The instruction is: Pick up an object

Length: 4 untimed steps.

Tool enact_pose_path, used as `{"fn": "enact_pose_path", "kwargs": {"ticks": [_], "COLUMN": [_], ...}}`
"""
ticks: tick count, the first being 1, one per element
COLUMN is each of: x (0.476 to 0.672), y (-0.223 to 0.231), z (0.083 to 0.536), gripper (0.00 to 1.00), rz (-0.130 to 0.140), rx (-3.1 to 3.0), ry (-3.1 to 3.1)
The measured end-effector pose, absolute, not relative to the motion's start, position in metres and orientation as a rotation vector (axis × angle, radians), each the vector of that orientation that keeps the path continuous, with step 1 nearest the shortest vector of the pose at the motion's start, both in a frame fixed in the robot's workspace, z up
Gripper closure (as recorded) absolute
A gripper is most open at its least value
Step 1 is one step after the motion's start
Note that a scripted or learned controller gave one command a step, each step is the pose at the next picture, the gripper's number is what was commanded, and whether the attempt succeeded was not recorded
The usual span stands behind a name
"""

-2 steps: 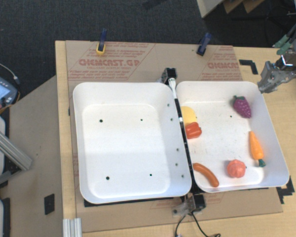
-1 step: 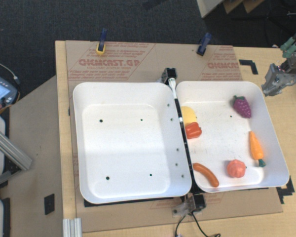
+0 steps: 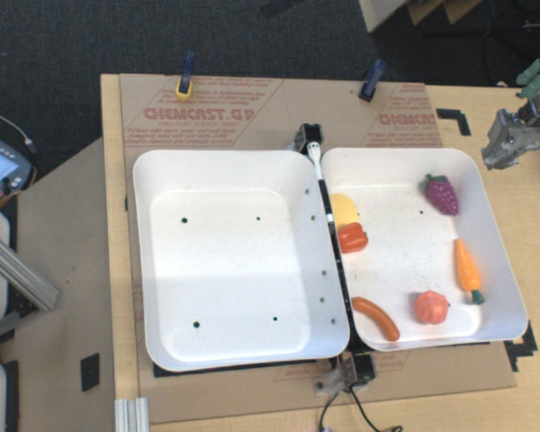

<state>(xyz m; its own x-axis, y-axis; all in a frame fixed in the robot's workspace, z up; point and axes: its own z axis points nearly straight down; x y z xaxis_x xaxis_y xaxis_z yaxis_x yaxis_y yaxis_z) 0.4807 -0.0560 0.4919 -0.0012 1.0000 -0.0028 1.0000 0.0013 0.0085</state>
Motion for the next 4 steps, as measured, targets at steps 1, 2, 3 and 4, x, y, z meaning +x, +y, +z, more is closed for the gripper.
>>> {"fn": "enact_pose_path", "kwargs": {"ticks": [1,2,3,4], "x": [0.482,0.482,0.483,0.484], "y": [-0.056,-0.056,-0.056,-0.056], "z": [0.502,0.513,0.524,0.534], "gripper": [1.0,1.0,1.0,1.0], "rz": [0.009,0.012,0.015,0.018], "rx": [2.212,2.209,2.205,2.202], "ry": [2.215,2.213,2.211,2.208]}}
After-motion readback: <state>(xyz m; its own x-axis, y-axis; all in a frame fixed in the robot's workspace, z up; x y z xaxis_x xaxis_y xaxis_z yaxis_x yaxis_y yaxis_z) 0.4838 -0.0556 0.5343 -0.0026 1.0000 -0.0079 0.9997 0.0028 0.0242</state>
